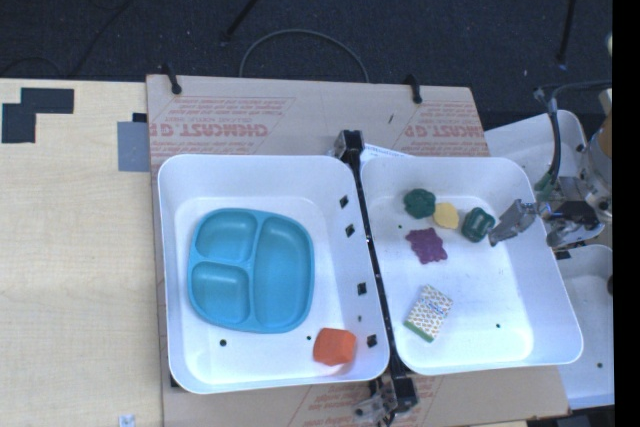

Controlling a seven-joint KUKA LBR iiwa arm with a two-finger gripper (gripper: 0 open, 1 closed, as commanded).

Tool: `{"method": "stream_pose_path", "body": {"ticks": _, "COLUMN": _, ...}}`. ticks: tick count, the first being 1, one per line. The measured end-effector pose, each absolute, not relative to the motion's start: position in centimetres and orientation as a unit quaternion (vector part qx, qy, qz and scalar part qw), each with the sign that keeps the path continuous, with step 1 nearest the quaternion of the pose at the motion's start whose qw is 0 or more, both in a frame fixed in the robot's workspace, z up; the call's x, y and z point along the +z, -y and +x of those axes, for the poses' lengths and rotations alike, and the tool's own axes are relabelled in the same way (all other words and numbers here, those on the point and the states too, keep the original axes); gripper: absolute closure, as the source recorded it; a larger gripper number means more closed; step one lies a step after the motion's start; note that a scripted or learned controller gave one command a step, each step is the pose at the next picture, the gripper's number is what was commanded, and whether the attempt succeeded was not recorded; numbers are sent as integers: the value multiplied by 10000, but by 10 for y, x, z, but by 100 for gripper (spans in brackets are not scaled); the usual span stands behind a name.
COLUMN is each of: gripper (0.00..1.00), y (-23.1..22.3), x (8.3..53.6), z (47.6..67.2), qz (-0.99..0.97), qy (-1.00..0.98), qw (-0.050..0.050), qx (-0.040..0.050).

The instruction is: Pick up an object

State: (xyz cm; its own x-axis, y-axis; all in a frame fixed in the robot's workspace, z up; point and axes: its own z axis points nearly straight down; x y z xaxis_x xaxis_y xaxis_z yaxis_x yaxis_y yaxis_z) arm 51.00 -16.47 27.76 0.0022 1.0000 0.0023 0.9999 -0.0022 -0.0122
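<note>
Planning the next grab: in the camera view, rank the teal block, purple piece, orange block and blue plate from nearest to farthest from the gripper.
1. Teal block, right bin, just beside the gripper.
2. Purple piece, right bin, middle.
3. Orange block, left bin, near corner.
4. Blue plate, left bin, middle.

We are looking at a robotics lab: two shallow white plastic bins [175, 215] sitting on a taped brown cardboard sheet [300, 120], black cables [300, 45] trailing over dark carpet beyond.
</note>
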Motion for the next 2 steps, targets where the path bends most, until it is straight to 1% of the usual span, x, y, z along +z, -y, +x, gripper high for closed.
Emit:
{"method": "stream_pose_path", "body": {"ticks": 1, "gripper": 0, "y": 165, "x": 283, "z": 512, "qz": -7072, "qy": 7070, "qw": 5, "qx": 5}}
{"method": "stream_pose_path", "body": {"ticks": 2, "gripper": 0, "y": 160, "x": 235, "z": 519, "qz": -7069, "qy": 7073, "qw": 35, "qx": 19}}
